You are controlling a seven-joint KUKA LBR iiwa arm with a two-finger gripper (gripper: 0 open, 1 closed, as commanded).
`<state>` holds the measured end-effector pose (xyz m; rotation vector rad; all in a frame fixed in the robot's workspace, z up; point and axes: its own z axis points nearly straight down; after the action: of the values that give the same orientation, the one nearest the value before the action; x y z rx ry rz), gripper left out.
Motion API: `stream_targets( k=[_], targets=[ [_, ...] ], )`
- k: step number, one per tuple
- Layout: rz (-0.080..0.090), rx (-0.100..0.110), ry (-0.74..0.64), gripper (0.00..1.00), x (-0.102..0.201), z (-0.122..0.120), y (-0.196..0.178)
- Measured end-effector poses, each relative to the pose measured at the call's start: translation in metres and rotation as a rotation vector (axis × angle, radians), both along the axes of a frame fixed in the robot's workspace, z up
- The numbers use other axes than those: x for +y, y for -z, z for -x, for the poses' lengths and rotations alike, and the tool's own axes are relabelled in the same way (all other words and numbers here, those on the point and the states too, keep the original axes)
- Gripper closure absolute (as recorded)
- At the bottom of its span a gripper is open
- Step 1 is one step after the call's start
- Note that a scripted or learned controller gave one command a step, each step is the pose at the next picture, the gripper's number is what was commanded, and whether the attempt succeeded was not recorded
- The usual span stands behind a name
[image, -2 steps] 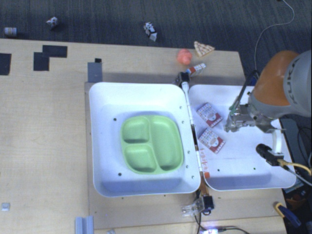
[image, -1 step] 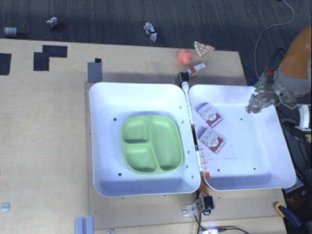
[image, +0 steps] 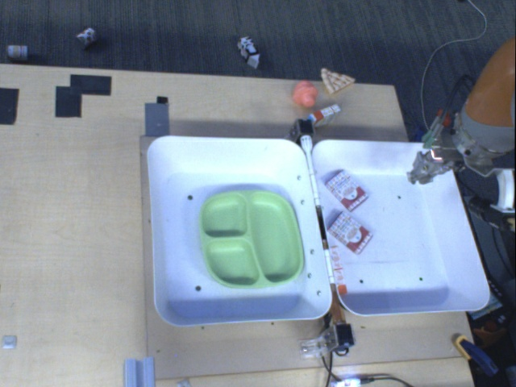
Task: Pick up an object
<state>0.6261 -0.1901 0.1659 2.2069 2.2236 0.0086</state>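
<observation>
The pincer (image: pixel 421 172) is hanging over the far right corner of the right bin (image: pixel 419 289), at the end of the grey arm (image: pixel 492 123) that is reaching in from the right. Its tips are showing as a small grey cluster against the white floor, too blurred to tell whether they are spread or closed. Nothing is showing between them.

Two small red-and-white packets are lying in the right bin, both on its left half. The upper packet (image: pixel 346 189) is sitting well to the left of the pincer and slightly nearer the camera. The lower packet (image: pixel 350 232) is lying just beyond it toward the front, the two close together but apart, and it is farther from the pincer still. Both are lying flat and tilted at a similar slant.

The left bin (image: pixel 173 216) is touching the right bin along their shared edge, and a green divided tray (image: pixel 251 238) is resting at its middle, well away from the pincer.

On the bench (image: pixel 72 240) behind the right bin, a pink ball (image: pixel 305 94) and a triangular slice-shaped toy (image: pixel 337 81) are lying near each other, with a small tube-like item (image: pixel 326 114) just in front of them.
</observation>
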Motion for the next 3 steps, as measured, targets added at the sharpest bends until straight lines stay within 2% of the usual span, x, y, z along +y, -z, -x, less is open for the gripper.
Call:
stream_targets(
  k=[3],
  targets=[
    [0.004,-0.014,-0.012,1.00,0.001,-0.004,-0.035]
  ],
)
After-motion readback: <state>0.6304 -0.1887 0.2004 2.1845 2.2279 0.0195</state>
